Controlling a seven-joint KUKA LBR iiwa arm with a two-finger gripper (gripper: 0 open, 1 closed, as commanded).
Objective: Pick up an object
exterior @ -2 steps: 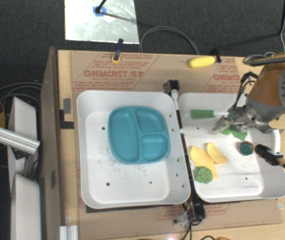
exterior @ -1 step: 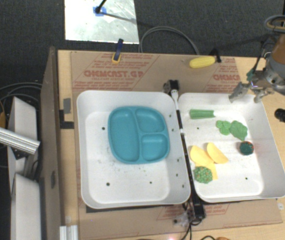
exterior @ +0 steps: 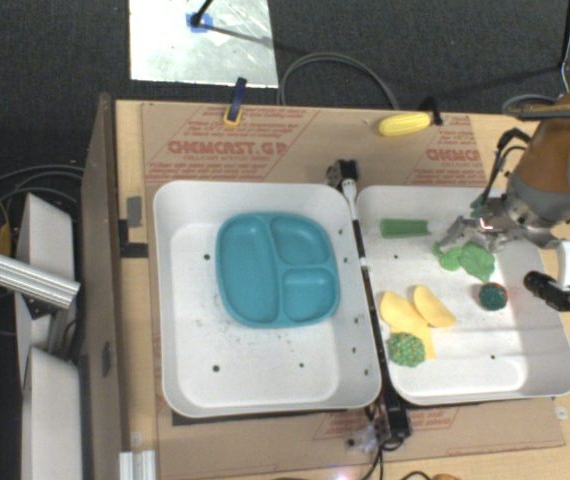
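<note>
Right now, camera view, line by line as I watch from my desk:

Gripper (exterior: 477,230): low over the right bin (exterior: 535,368), at its far side; I cannot tell how it is set.
Green leafy piece (exterior: 468,259): directly under and just in front of the tool, touching or nearly so; I take this as my target.
Green block (exterior: 404,228): off to the tool's left, apart from the leafy piece.
Dark round piece (exterior: 492,295): just in front of the tool, past the leafy piece.
Yellow pieces (exterior: 415,309): further forward and to the left, with a green knobbly piece (exterior: 405,348) beyond them.
Left bin (exterior: 185,368): well to the tool's left, holding a blue divided plate (exterior: 276,269).
My judgement: I would centre over the leafy piece, descend straight, and lift slowly.
Risk: it looks flat and floppy, so a shallow pinch could slip off.
</note>
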